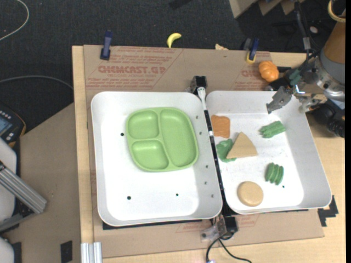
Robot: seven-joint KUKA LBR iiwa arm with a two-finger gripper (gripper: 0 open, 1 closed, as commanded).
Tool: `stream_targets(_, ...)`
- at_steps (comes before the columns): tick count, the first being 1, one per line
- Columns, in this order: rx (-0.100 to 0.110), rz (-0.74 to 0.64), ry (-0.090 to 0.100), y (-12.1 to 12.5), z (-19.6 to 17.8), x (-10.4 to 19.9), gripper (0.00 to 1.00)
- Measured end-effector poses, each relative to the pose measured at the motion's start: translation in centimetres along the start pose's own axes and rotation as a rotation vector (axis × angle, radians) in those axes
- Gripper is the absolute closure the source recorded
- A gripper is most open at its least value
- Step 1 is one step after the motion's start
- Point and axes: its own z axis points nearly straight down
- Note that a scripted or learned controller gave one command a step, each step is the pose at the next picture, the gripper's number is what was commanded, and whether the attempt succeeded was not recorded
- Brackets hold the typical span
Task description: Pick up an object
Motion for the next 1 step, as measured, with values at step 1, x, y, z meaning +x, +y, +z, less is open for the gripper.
stream_targets(1, 0.013, 0.002, 0.005, -10.26, 4.45, 2.10, 0.00)
